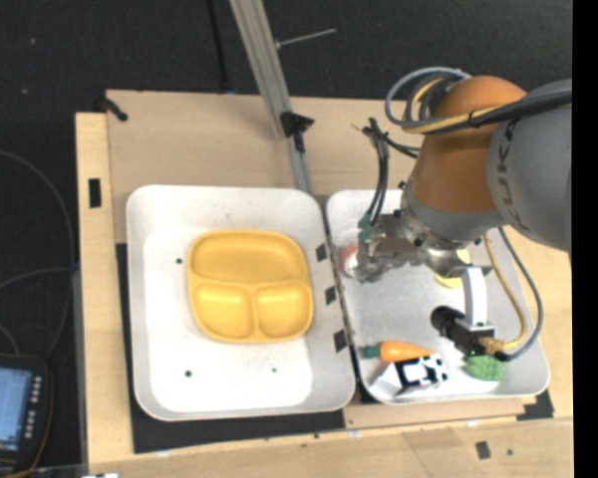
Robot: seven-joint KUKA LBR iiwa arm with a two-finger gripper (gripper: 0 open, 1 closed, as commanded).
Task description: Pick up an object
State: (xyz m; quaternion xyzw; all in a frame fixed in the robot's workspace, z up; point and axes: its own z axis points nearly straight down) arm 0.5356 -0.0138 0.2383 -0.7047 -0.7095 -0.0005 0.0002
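A wooden bench on dark floor, two white bins. The gripper hangs low at the right bin's near-left corner — seemingly mid-reach. The carrot lies well apart — next, descend on something.

Premises: a robotics laboratory or test cell — not a domestic setting. Evidence: a plywood bench standing on dark carpet, two shallow white bins set side by side on it, an aluminium mast rising from the bench, loose cables across the floor, and a handheld control pendant with a lit screen. An industrial grey-and-orange arm reaches over the right bin — toy-like items lie in it.
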